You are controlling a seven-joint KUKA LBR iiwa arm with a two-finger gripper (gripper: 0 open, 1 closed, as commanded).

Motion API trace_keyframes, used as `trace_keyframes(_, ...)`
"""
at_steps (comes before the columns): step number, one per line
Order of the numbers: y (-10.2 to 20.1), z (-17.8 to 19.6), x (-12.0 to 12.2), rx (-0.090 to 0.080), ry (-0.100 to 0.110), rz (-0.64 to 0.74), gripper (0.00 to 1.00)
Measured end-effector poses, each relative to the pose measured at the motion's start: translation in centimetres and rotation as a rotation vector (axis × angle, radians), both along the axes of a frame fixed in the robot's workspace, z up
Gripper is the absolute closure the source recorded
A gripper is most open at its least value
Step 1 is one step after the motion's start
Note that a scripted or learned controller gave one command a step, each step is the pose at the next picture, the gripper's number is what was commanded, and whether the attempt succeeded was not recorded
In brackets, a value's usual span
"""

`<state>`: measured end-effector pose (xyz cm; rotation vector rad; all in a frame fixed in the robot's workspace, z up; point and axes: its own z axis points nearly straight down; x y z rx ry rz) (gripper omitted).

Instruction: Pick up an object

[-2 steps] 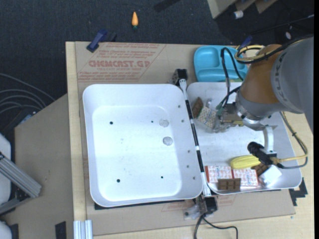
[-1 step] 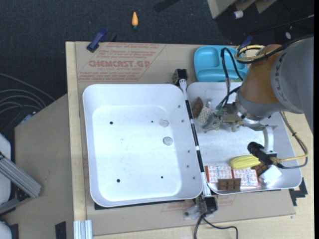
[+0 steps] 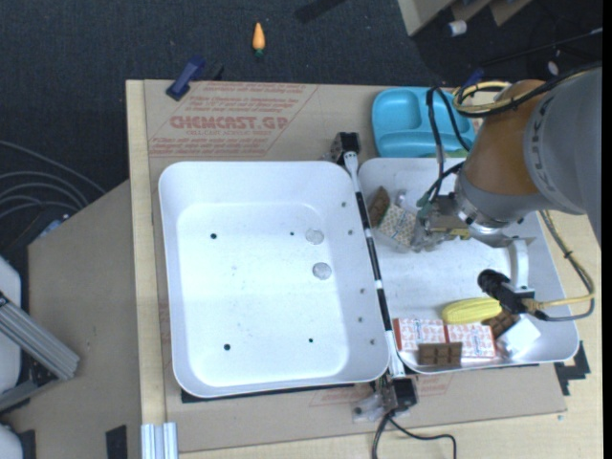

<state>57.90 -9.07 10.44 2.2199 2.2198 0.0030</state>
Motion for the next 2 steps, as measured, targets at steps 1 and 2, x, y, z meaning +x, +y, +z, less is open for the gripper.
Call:
trace_keyframes(1, 4.07, 11.64, -6.86, 0.001, 0.002, 0.001, 1.0)
trace_keyframes(2, 4.06, 11.58, -6.91, 0.001, 0.004, 0.0, 0.0)
